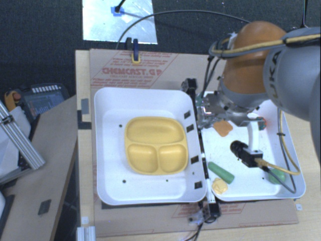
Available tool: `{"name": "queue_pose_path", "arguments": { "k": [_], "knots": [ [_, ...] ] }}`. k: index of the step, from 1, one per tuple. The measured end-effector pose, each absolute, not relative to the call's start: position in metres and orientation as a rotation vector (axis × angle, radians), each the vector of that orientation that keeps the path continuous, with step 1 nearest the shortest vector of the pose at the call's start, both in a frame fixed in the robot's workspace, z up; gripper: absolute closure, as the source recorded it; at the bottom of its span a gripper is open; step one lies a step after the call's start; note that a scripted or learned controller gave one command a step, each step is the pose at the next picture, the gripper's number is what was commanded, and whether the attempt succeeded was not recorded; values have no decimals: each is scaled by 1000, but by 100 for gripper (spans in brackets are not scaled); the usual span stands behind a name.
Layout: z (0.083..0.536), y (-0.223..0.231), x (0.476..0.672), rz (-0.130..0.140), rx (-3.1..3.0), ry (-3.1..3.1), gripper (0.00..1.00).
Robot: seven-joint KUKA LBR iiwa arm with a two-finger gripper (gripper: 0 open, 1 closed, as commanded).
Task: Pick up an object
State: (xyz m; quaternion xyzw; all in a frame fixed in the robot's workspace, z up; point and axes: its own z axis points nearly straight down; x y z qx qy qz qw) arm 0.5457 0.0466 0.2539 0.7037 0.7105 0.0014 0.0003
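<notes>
Claw (209, 115), grip state hidden under the wrist, hangs near the bins' divider, orange piece (222, 128) just right.

You cannot tell how the claw (208, 115) stands: the arm's wrist (251, 59) hides it, along with the right bin's (293, 185) far half.
</notes>
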Motion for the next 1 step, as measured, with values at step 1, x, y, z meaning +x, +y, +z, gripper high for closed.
{"name": "queue_pose_path", "arguments": {
  "k": [1],
  "knots": [
    [236, 98, 540, 1, 2214, 2230, 100]
  ]
}}
